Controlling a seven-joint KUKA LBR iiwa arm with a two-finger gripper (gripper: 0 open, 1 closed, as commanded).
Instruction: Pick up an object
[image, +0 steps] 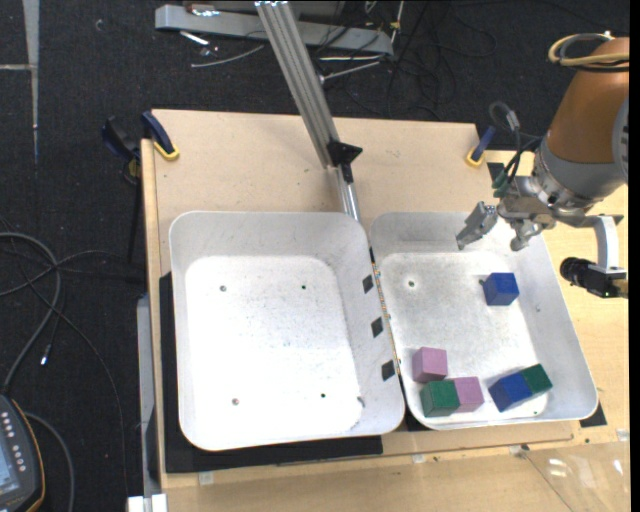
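Counter (260, 165): a tan board carrying two shallow white bins side by side, with clamps at its far corners.
Nearest blocks: in the right bin (440, 275), along its near edge, a dark green cube (439, 398) touches a pink cube (468, 392); just right of them a dark blue block (511, 389) touches a green block (536, 379).
Second pink cube (431, 363): just behind the dark green cube, near the bin's left wall.
Lone blue cube (500, 289): farther back in the right bin, well apart from the near cluster, sitting alone on the bin floor.
Left bin (200, 330): speckled white floor with small dots.
Gripper (498, 228): above the far part of the right bin, up and slightly left of the lone blue cube, not touching it.
Jaws: spread apart, two grey fingers pointing down and left, nothing between them.
Arm (588, 120): orange band above the wrist, reaching in from the right.
Metal pole (305, 85): slants across the far counter toward the gap between the bins.
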